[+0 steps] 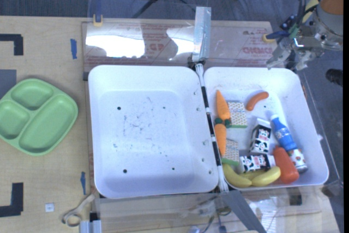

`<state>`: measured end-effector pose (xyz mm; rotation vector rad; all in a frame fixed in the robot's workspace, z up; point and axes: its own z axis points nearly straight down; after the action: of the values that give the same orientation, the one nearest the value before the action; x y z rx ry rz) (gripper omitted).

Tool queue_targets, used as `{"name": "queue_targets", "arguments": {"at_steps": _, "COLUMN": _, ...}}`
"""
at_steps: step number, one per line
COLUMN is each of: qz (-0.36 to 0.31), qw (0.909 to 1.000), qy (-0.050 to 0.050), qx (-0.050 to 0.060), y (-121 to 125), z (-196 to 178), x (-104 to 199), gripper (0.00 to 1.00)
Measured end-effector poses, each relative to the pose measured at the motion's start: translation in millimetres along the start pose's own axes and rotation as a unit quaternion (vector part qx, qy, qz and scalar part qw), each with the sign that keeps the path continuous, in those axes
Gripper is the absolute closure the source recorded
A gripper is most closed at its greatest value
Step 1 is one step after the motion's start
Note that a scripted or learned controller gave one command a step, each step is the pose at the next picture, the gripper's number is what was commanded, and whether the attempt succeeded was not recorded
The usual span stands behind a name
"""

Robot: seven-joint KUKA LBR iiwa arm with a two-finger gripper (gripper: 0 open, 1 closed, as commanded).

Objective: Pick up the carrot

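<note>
Arm parked high at about 1 o'clock, gripper [289, 57] hanging over the top-right corner of the right bin [313, 117]. Can't tell if it's clenched or released; nothing visibly in it.

Targets: two carrots lie end to end along the right bin's left wall, at 9 o'clock within that bin. Upper carrot [221, 107] is the cleaner pick. Lower carrot [220, 139] sits near the banana [252, 177] and a small milk carton [256, 161] (crowded).

Orientation: the upper carrot's long axis runs roughly 12 to 6. Fat end looks to be at 6, by the green leaves, narrow end at 12, though that's a judgement.

Approach advice: travel toward 8 o'clock from the current spot, come down over the carrot's middle, close across the short axis, i.e. 3 to 9. The wall is just beside it, so the wall-side finger has little room; bias slightly toward 3. Keep off the checkered packet [236, 112] touching its right side.
</note>
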<state>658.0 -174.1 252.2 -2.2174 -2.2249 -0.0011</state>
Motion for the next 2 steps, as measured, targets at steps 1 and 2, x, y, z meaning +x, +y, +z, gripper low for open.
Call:
{"name": "queue_targets", "arguments": {"at_steps": 1, "qz": -0.061, "qw": 0.9981, "qy": 0.000, "qx": -0.001, "y": -7, "z": 134, "x": 31, "gripper": 0.00}}
{"name": "queue_targets", "arguments": {"at_steps": 2, "qz": -0.040, "qw": 0.9992, "qy": 0.000, "qx": -0.001, "y": -26, "z": 66, "x": 108, "gripper": 0.00}}
